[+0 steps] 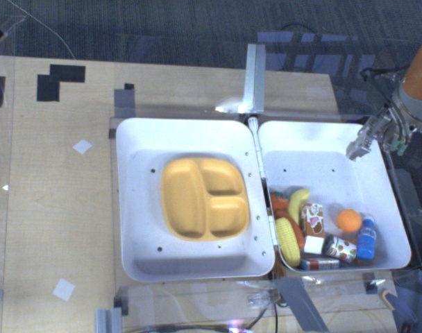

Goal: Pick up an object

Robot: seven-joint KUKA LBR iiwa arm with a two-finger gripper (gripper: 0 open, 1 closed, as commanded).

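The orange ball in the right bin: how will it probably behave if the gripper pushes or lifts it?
The orange ball looks round and smooth, so it would probably roll if nudged and may slip from two fingers. The blue bottle lies close beside it and might block rolling that way. It seems small, so likely light.

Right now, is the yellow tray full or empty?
Empty. The yellow tray in the left bin shows bare compartments; the toys sit in the right bin.

A pale wooden bench (51, 186) with black tape patches (58, 80) stands on dark grey carpet (162, 12).
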